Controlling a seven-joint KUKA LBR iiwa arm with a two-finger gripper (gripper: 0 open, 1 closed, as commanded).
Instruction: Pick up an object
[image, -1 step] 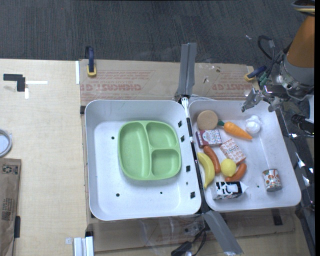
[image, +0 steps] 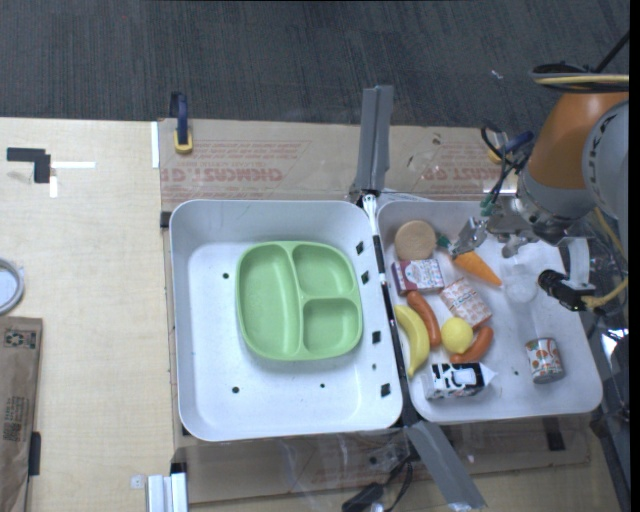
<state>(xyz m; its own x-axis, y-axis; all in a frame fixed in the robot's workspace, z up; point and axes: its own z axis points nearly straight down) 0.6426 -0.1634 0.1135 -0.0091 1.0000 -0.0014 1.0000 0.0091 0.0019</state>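
Carrot (image: 478, 268) lies just beside the fingers (image: 468, 238), ungripped.

The 2 bins (image: 190, 330) are white. The divided tray (image: 298, 300) is pale green. The banana (image: 413, 338) and lemon (image: 457, 333) are yellow, the carrot (image: 478, 268) orange, the sausage (image: 423, 312) red-orange. The small carton (image: 458, 379) is black and white; the can (image: 543, 360) wears a red-and-white label.

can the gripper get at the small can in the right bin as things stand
Probably yes. The can stands alone near the right bin's outer edge, apart from the food pile, and the gripper hovers over the same bin by the carrot.
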